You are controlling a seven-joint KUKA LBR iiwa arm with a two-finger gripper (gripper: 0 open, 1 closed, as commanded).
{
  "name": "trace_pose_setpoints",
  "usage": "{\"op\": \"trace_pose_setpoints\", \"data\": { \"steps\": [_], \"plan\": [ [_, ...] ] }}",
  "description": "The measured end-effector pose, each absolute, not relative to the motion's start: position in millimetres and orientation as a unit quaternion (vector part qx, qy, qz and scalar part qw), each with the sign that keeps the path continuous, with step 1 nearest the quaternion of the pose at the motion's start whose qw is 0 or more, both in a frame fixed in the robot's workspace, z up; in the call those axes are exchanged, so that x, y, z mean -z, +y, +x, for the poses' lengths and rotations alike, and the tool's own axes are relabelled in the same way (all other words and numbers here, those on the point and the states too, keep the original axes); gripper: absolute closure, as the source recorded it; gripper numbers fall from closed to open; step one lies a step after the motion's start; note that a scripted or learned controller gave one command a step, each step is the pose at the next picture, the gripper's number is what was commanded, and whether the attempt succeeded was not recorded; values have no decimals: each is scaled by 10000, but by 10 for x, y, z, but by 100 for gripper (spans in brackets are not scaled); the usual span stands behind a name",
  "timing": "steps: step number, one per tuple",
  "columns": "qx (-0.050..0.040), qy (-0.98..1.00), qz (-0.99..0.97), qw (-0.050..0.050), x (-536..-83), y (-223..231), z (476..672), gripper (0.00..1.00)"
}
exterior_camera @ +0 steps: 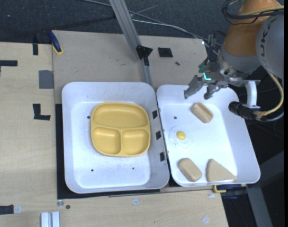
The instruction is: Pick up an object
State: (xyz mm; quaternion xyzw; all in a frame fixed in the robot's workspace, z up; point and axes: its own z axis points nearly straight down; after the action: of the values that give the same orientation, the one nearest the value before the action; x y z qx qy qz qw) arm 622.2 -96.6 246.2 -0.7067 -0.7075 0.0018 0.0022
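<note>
Gripper (201, 92) hovers with fingers spread and nothing between them, over the right bin's (238, 141) far edge.

Just at its 5 o'clock lies a tan, rounded bread roll (201, 112). Farther at 7 o'clock sits a flat fried egg (181, 136) with a glossy yellow yolk; a second oblong roll (189, 169) and a pale wedge (220, 171) rest at the bin's near edge. The left bin (77, 126) holds a smooth yellow three-compartment plastic tray (120, 128).

bench (21, 126): tan (black tape marks) | floor (40, 8): dark blue carpet
</note>
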Motion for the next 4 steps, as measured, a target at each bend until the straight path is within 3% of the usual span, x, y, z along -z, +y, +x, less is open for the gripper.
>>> {"op": "trace_pose_setpoints", "data": {
  "steps": [1, 4],
  "plan": [
    [-4, -7077, -7065, 4, -2481, -966, 6231, 0],
    [-19, -7075, -7067, 13, -906, -998, 6233, 0]
  ]
}}
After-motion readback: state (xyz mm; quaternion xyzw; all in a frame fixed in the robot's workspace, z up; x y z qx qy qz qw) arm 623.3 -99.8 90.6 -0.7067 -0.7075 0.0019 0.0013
